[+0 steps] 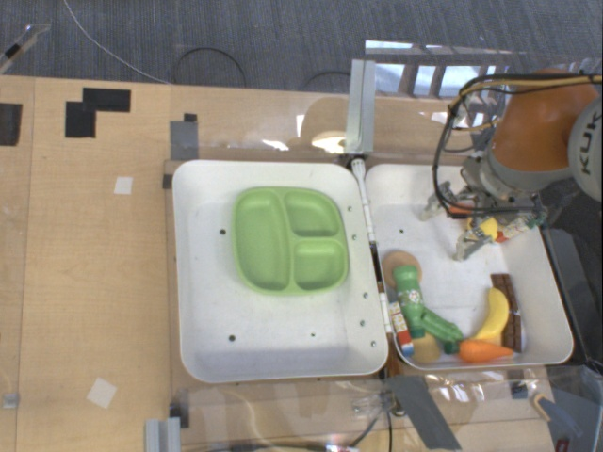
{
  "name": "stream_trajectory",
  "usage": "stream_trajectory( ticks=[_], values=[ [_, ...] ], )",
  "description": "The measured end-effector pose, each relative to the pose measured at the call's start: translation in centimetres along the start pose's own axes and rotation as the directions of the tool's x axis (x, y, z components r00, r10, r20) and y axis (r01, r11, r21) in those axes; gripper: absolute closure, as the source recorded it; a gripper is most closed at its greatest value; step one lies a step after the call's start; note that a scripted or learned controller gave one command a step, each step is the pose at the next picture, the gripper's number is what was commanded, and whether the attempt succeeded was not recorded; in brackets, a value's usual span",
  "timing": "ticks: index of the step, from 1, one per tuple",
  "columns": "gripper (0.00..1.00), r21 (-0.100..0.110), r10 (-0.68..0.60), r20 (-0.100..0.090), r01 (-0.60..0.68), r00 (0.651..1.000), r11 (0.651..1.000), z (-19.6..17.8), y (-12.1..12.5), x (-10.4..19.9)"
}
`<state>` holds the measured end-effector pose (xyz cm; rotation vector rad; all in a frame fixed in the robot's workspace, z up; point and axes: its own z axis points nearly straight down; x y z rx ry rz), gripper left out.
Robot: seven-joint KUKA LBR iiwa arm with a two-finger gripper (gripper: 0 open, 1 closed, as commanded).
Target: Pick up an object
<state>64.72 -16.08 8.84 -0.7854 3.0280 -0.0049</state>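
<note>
The left bin holds a green divided plate, while the right bin has a green bottle, a banana and an orange piece crowded at its near edge. Above its far right part hangs the gripper; something small, yellow and red sits at its tip, though whether it is pinched I cannot tell. If that hold is loose, it may drop; reaching for the near pile instead risks nudging neighbours against the wall.
</note>
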Motion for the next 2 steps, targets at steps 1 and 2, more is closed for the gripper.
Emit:
stream_trajectory(
  ticks=[1,2],
  values=[
    [0.00,-0.002,0.041,-0.001,-0.041,0.999,0.999,0.0,1.5,-0.9],
    [1.00,0.006,0.042,0.014,-0.042,0.999,0.999,-1.6,1.3,-1.4]
  ],
)
